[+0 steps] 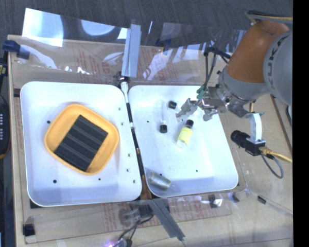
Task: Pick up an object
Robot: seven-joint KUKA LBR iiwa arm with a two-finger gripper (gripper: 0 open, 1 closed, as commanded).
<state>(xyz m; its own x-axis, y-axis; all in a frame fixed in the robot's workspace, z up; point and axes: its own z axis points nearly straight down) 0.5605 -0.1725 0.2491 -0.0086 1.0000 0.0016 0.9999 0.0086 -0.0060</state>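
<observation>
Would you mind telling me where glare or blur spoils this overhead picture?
Camera view: bright glare streaks the clear panel behind the bins; the hand looks soft and smeared above the right bin; the yellow bottle and the orange dish in the left bin are evenly lit and fairly sharp.

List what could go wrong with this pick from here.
1. The gripper hangs just above the small yellow bottle, which lies on its side and may roll away from a grasp.
2. Two small black caps lie close by; the descent could knock them.
3. The silver cup lies tipped against the right bin's front wall, awkward to reach.
</observation>
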